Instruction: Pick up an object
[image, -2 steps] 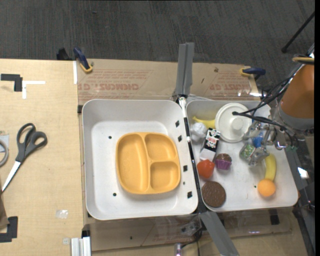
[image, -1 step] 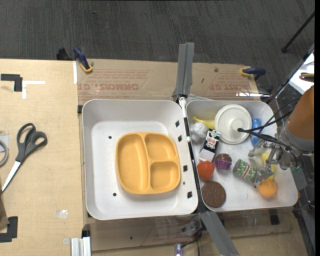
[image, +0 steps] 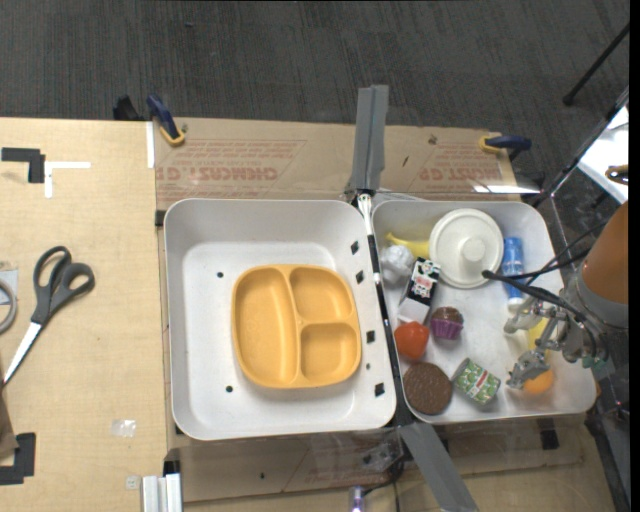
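- Because the scan runs left to right, it starts on the tabletop (image: 80, 420), where a pair of scissors (image: 45, 295) lies well apart from both bins.
- The left bin (image: 190, 400) holds a yellow divided plate (image: 297, 326), lying flat near its middle.
- The right bin (image: 570, 400) is crowded: a red ball (image: 411, 340) and a brown disc (image: 427, 387) sit by its left wall, with a purple cupcake (image: 446, 322), a small black-and-white carton (image: 424, 281) and a white round lid (image: 466, 247) further in.
- A green packet (image: 476, 383) lies near the bin's front edge, between the brown disc and the hand.
- The hand (image: 532, 350) sits low over the right part of this bin, its fingers moderately spread with nothing seen between them.
- An orange fruit (image: 537, 381) lies just below the lower fingertip, touching or nearly so; it looks like the likeliest target, and a yellow piece (image: 541, 327) shows between the fingers' bases.
- Risk, as I judge it: the round fruit sits off to one side of the hand's gap, so closing now could nudge it toward the bin's front wall and leave the fingers gripping air.
- The green packet is near enough that a sideways correction might knock it.
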